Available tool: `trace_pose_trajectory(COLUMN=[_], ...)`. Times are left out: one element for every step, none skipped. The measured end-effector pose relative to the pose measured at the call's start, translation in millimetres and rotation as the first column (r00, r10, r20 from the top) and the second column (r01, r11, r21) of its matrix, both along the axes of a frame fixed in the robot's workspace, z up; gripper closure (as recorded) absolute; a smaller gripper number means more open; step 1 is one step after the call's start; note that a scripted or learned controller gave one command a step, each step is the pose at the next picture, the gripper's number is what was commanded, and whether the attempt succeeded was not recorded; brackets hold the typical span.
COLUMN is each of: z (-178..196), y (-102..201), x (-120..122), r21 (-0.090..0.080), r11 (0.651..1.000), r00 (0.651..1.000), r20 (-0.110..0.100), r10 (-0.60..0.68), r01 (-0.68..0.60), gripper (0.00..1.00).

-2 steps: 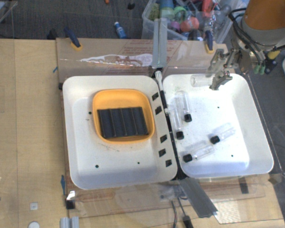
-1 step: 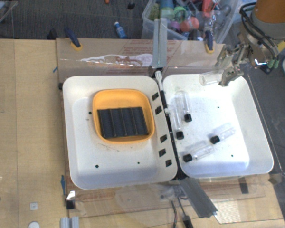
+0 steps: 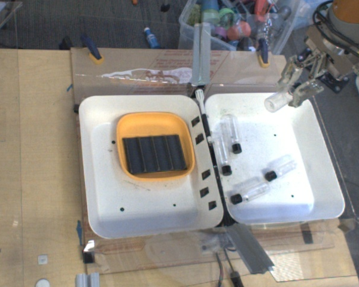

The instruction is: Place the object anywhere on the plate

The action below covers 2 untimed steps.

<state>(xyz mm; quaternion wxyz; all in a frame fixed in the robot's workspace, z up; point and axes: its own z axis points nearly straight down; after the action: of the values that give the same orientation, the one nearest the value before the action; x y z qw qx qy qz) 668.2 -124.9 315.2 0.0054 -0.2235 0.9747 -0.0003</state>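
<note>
One clear tube (image 3: 277, 101) sits clamped in the gripper (image 3: 299, 88), upper right; light, slick, likely brittle; hold mid-body toward the plate (image 3: 127, 126).

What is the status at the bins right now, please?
Gripper shut on clear vial, above right bin's far edge. Orange plate in left bin, dark ridged block on it. Path clear.

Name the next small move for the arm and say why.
Probably carry the clear tube leftward toward the orange plate. The pincer seems to hold that tube above the right bin's far corner, while the plate sits in the left bin.
</note>
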Motion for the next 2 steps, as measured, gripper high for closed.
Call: trace_pose_trajectory(z=[4.8,92.9], y=[-50.7,-98.2], x=[-0.3,-0.7], r21=[-0.003,-0.004], r11=[0.954,0.872], r00=[0.954,0.872], r20=[0.0,-0.001], r10=[0.299,0.49], r01=[-0.299,-0.49], gripper=[1.0,1.0])
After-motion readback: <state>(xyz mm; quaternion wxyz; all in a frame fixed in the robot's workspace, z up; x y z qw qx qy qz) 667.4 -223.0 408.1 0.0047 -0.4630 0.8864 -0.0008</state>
